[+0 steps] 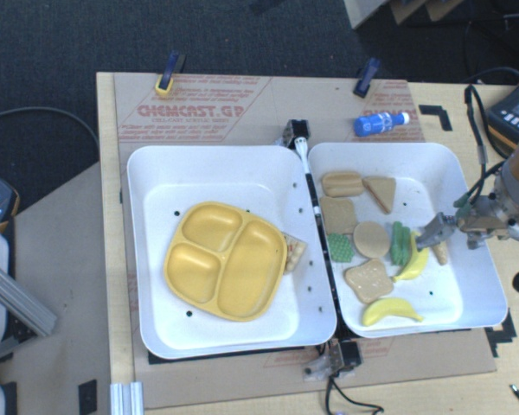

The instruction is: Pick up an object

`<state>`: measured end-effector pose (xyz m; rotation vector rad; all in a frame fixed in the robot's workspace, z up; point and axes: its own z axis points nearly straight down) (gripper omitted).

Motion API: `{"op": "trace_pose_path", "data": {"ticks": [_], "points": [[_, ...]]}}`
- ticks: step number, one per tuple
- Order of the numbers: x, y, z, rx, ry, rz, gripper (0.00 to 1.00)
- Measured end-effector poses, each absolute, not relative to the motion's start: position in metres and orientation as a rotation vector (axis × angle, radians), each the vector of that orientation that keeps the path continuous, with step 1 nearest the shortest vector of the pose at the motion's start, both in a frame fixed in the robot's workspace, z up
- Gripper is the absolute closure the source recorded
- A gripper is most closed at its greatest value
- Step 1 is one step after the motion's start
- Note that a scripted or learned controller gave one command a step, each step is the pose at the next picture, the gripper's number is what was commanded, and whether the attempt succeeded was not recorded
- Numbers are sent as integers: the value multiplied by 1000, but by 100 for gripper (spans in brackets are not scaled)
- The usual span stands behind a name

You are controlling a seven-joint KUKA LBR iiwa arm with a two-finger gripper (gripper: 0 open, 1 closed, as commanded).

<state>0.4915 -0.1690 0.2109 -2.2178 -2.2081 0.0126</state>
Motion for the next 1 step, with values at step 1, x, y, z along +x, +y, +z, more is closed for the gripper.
{"op": "trace_pose_path", "data": {"ticks": [1], "points": [[494,-168,218,-2222,-2222,0,0]]}}
